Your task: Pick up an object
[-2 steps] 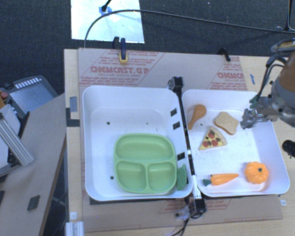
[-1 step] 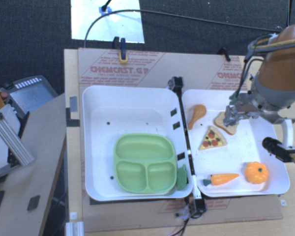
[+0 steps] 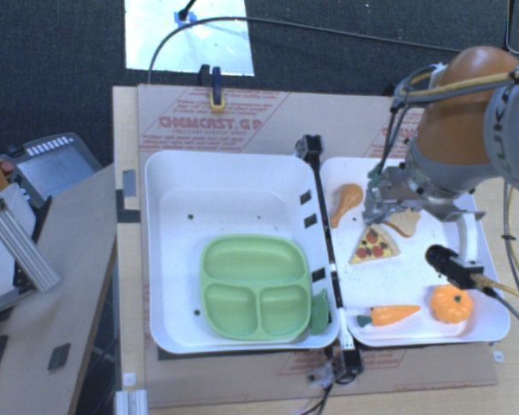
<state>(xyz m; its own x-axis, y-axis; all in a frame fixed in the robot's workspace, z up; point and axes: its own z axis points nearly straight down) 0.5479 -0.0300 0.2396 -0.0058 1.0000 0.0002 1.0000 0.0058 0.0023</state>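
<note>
Orange-crusted pizza slice [image 3: 374, 246] lies just below the claw [image 3: 379, 212].

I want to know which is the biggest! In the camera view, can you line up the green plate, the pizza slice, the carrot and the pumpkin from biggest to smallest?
1. Green plate, by far the biggest.
2. Carrot, pizza slice and pumpkin look too close in size to rank: the carrot is longest but thin, the pumpkin short but round.
</note>
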